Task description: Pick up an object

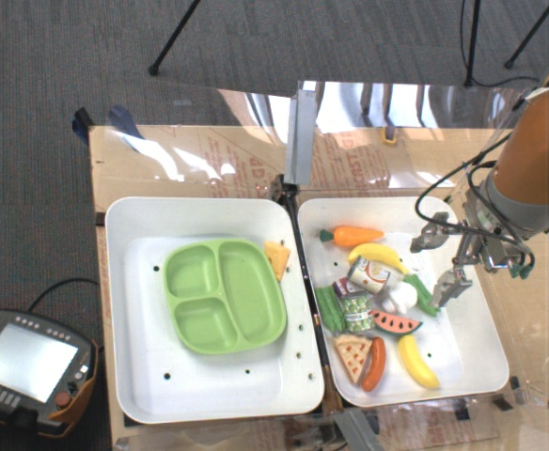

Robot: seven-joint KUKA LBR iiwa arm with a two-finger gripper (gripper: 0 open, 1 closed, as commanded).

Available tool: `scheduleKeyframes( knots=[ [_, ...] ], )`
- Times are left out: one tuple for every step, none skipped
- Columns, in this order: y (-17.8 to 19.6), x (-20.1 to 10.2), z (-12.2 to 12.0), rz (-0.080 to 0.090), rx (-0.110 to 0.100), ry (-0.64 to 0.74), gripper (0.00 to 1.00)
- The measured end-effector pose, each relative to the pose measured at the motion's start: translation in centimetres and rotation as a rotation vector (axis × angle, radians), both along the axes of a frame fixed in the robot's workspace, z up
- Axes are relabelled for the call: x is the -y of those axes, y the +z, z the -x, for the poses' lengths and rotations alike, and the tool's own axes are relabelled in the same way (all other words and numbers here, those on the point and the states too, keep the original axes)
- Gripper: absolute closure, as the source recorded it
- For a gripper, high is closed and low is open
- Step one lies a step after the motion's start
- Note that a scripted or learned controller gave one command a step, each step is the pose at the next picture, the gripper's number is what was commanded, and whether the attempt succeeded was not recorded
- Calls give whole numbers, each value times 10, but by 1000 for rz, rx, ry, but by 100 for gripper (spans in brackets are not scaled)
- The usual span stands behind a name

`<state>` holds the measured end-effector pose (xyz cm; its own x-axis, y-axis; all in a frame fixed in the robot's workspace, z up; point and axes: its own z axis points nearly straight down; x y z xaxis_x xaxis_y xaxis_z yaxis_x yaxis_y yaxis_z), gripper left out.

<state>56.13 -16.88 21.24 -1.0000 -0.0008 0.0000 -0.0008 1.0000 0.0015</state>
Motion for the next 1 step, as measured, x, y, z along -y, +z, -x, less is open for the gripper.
scheduleKeyframes(
  knots=[
    [-126,-21,-1,0,-2,-171,0]
  ],
)
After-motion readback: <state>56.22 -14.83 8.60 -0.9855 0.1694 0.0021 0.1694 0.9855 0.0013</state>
